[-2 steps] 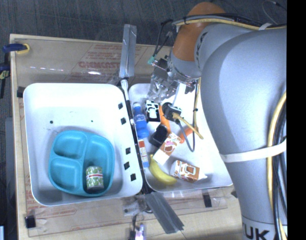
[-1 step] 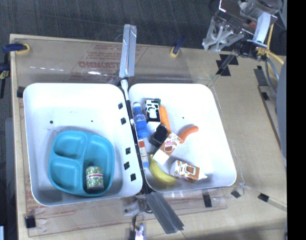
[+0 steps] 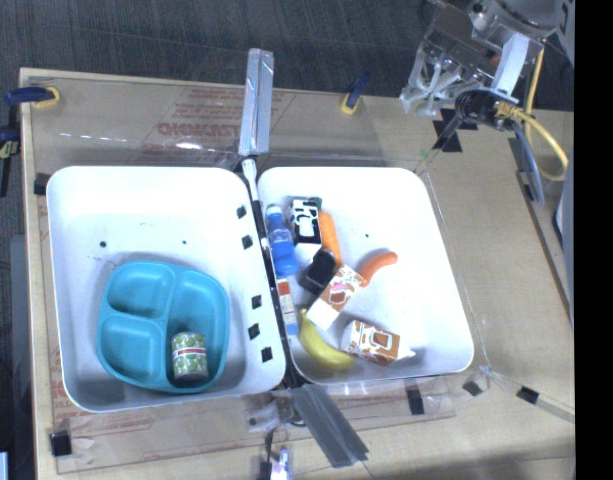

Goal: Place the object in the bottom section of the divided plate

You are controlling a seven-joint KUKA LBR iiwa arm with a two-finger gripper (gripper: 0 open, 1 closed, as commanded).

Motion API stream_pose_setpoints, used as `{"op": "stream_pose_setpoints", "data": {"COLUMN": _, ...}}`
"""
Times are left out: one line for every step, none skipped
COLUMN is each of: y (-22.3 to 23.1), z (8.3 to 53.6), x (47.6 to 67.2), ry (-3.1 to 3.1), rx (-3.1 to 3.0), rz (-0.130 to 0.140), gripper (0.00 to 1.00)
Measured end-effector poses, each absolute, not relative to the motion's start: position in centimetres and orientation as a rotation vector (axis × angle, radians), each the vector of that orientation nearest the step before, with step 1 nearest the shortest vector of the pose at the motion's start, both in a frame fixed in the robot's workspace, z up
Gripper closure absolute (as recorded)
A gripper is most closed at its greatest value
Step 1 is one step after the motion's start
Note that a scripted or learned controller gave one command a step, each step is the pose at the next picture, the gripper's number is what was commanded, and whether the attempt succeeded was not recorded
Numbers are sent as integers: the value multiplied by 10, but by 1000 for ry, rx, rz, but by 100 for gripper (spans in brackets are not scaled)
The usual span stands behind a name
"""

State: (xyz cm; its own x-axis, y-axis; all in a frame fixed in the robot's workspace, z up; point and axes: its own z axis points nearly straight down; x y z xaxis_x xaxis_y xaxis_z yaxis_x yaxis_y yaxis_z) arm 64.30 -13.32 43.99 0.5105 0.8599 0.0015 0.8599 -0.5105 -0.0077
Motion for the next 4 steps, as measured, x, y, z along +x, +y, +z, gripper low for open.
{"op": "stream_pose_setpoints", "data": {"y": -133, "z": 440, "x": 643, "ry": -1551, "rx": -2723, "rz": 4, "gripper": 0}}
{"op": "stream_pose_setpoints", "data": {"y": -129, "z": 448, "x": 644, "ry": -1567, "rx": -2708, "rz": 5, "gripper": 100}}
{"op": "stream_pose_setpoints", "data": {"y": -177, "z": 441, "x": 658, "ry": -1547, "rx": -2731, "rz": 0, "gripper": 100}}
{"op": "stream_pose_setpoints", "data": {"y": -200, "z": 441, "x": 658, "ry": -1652, "rx": -2670, "rz": -5, "gripper": 100}}
